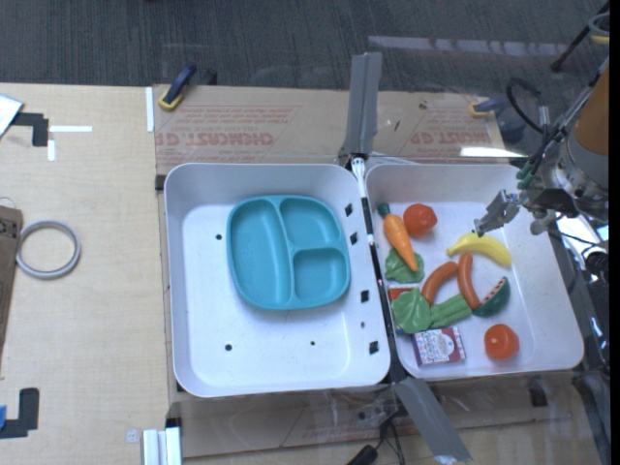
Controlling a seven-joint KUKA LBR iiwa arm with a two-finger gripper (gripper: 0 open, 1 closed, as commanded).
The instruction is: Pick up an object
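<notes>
The right bin (567, 356) holds toy food: a carrot (399, 240), a red tomato (419, 219), a yellow banana (481, 248), two sausages (441, 279), a watermelon slice (492, 296), green leaves (428, 311), a pink packet (439, 345) and an orange fruit (500, 341). My gripper (511, 221) hangs over the bin's far right part, just above and behind the banana. Its fingers (492, 213) stand apart, open, with nothing between them.
The left bin (194, 356) holds a teal divided plate (289, 252). A tape roll (44, 248) lies on the bench at far left. Cardboard (252, 124) lies behind the bins with a blue clamp (179, 85) on it. A grey divider post (363, 105) stands between the bins.
</notes>
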